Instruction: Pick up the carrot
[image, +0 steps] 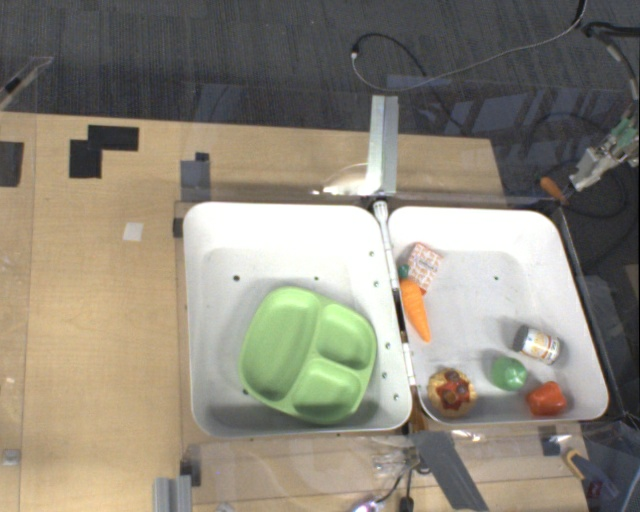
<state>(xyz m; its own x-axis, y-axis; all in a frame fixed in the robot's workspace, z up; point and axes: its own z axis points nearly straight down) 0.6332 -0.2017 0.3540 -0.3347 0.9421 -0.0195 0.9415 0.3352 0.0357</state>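
Carrot, orange and tapered with a green top (414, 310), lies in the right-hand shallow white bin (560, 240), hard against the bin's wall on the side farthest from the gripper (605, 160), which I take to be the small pale mechanism at the view's upper right, off the counter's bins and well apart from everything in them. Whether that gripper is released or clenched I cannot tell; it is too small and blurred. The carrot's leafy end points toward a red-and-white patterned packet (424, 265) just beside it, on the gripper's side of the carrot and slightly nearer the gripper. A small labelled jar (538, 345), a green round fruit (508, 374) and a red rounded piece (546, 398) sit between gripper and carrot but clear of it. To do the pick well, the gripper should probably descend over the carrot's thick middle, span its narrow width rather than its length, and stay off the wall and the packet; crowding the wall risks a glancing miss.
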